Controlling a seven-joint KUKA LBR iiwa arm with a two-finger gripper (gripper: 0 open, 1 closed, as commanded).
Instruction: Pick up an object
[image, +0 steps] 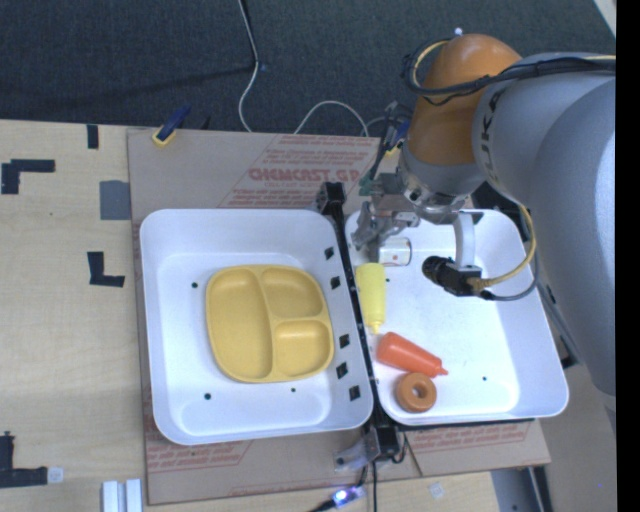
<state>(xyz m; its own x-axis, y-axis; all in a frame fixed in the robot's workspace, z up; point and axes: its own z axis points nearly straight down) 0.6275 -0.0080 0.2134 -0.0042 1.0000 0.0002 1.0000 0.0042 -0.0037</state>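
In the right bin (500, 340) a yellow banana-like piece (372, 294) lies along the left wall. An orange carrot (408, 354) lies below it, and a brown doughnut (415, 392) sits near the front edge. My gripper (378, 235) hangs at the bin's back left corner, just above the top end of the yellow piece. The wrist and cabling hide its fingers. Nothing shows held in it.
The left bin (170, 300) holds a yellow divided plate (268, 322). A black divider (345, 300) runs between the two bins. The grey arm with its orange band (455, 90) fills the upper right. Cables trail over the cardboard behind the bins.
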